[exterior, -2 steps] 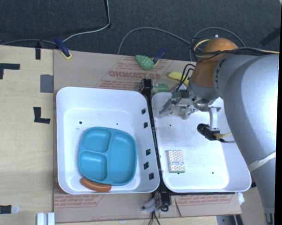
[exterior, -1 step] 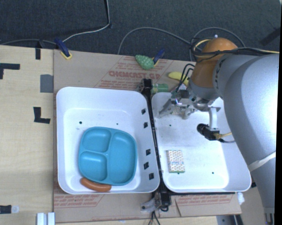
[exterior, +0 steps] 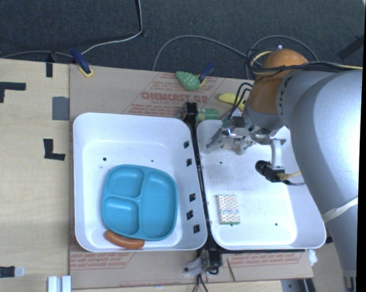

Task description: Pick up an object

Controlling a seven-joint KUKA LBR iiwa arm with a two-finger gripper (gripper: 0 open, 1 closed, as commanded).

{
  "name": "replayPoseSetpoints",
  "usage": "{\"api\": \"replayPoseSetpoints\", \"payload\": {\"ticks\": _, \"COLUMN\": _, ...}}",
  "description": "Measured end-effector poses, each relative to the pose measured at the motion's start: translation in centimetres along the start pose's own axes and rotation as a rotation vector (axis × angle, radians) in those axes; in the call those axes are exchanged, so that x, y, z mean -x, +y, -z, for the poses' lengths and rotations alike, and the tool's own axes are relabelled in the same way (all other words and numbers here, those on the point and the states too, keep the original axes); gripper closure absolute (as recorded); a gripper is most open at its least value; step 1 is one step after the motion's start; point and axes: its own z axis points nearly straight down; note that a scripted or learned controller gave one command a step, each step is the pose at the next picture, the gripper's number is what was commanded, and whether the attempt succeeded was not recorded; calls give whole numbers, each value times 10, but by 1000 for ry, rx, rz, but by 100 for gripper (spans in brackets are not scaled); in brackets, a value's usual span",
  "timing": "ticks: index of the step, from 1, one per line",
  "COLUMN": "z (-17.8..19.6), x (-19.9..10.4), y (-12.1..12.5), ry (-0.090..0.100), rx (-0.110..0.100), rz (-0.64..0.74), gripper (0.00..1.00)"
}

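Note:
In the right bin (exterior: pixel 288 233) lies a small patterned white packet (exterior: pixel 228 208), near its front left. The left bin (exterior: pixel 93 139) holds a blue divided plate (exterior: pixel 139 201), and an orange sausage (exterior: pixel 124 240) rests against the plate's front edge. My gripper (exterior: pixel 226 145) hangs over the far left corner of the right bin, well behind the packet. Its fingers (exterior: pixel 212 142) are spread open and there is nothing between them.
A black divider with clips (exterior: pixel 196 185) runs between the two bins. Behind the bins on the cardboard lie a green object (exterior: pixel 188 80), a yellow object (exterior: pixel 229 98) and a blue clamp (exterior: pixel 82 63). The arm's grey body (exterior: pixel 327 135) covers the right bin's far right side.

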Motion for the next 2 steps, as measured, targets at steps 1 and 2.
{"api": "replayPoseSetpoints", "payload": {"ticks": 1, "z": 0, "x": -1, "y": 0, "ry": 0, "rx": 0, "rz": 0, "gripper": 0}}
{"api": "replayPoseSetpoints", "payload": {"ticks": 2, "z": 0, "x": -1, "y": 0, "ry": 0, "rx": 0, "rz": 0, "gripper": 0}}
